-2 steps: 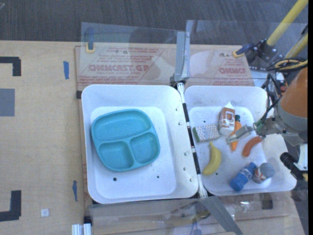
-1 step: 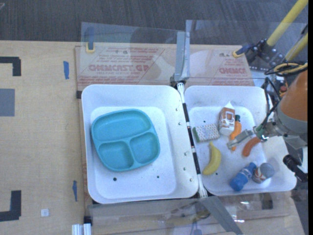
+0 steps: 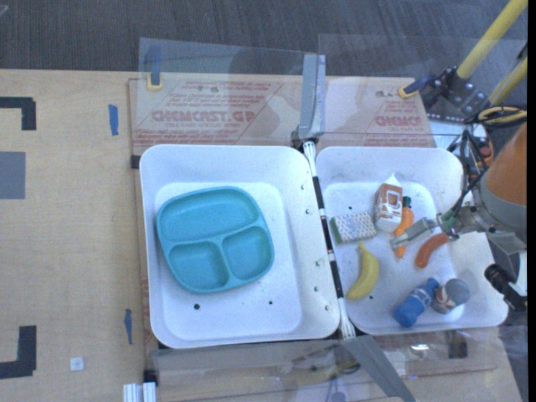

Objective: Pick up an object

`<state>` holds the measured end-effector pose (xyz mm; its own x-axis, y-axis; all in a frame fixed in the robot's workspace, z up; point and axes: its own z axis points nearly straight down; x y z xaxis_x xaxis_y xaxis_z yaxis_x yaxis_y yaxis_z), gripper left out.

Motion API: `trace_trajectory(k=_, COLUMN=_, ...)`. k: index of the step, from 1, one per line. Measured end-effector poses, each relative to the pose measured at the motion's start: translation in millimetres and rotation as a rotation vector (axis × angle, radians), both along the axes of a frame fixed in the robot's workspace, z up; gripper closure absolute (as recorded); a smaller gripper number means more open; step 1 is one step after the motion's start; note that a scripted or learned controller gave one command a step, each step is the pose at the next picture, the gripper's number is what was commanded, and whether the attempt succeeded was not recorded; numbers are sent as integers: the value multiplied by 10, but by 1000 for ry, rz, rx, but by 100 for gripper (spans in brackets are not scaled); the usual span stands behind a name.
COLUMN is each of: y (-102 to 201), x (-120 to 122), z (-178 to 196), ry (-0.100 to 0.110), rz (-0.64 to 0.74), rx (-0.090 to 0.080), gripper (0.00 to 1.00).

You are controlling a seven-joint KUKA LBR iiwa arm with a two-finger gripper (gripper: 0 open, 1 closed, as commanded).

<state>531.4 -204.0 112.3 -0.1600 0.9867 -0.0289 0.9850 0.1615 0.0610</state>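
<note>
The carrot (image 3: 404,222) lies in the right bin (image 3: 444,167), just at 9 o'clock of the gripper (image 3: 412,234). The board (image 3: 213,110) behind the bins reads "CHEMCAST GP". The right bin holds one carton (image 3: 388,205), one banana (image 3: 364,274), one sponge (image 3: 353,226), one sausage (image 3: 431,249), one blue bottle (image 3: 416,303). The left bin (image 3: 159,166) holds one tray (image 3: 214,239). The arm (image 3: 502,193) reaches in from 3 o'clock; its fingers stand slightly apart beside the carrot, holding nothing.
</note>
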Motion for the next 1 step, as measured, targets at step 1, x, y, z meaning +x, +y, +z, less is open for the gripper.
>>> trace_trajectory(k=1, y=70, x=-41, z=-13, ry=14, rz=98, rx=-34, gripper=0)
